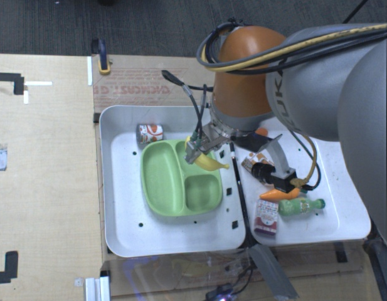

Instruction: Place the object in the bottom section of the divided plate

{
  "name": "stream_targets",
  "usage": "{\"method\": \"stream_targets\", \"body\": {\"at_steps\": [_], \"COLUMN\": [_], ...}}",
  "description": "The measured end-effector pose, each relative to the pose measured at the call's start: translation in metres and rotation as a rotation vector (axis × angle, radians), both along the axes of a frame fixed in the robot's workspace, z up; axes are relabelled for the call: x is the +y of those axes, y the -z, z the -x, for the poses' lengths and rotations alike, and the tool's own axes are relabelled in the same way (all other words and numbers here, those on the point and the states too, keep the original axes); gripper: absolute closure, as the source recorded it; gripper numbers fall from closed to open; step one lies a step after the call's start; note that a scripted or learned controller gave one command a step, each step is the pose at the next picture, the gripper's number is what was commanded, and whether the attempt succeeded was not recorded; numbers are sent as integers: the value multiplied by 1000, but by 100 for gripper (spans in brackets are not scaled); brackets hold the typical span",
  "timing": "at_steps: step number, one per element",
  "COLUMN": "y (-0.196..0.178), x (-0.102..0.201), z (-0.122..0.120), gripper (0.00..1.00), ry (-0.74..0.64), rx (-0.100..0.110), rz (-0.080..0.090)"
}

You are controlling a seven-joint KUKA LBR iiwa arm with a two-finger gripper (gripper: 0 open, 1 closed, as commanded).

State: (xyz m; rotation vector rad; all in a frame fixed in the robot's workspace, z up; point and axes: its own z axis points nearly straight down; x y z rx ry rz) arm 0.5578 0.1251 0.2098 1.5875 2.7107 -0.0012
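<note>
Yellow banana [209,162] sits directly under the gripper [197,148], and the metal fingers appear closed on its upper end, so it hangs at the tip of the gripper. The banana is above the upper right corner of the green divided plate [174,180], over the rim between the small upper section and the lower right section. Just below the gripper, this lower right section of the plate has nothing in it; the long section lies to the lower left of the gripper. The plate rests in the left white bin [118,187]. To the upper left of the gripper, near it, a small can [150,132] lies on its side, just beside the top of the plate. To the right of the gripper, in the right white bin [344,193], lie a carrot [280,194], a green bottle [301,206] and a red packet [266,216], close together.
</note>
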Motion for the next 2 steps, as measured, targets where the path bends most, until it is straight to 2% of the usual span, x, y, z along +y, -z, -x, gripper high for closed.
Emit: {"method": "stream_targets", "body": {"at_steps": [1, 2], "y": [0, 52], "x": [0, 1], "z": [0, 48], "gripper": [0, 0], "ry": [0, -431], "rx": [0, 0], "rz": [0, -1]}}
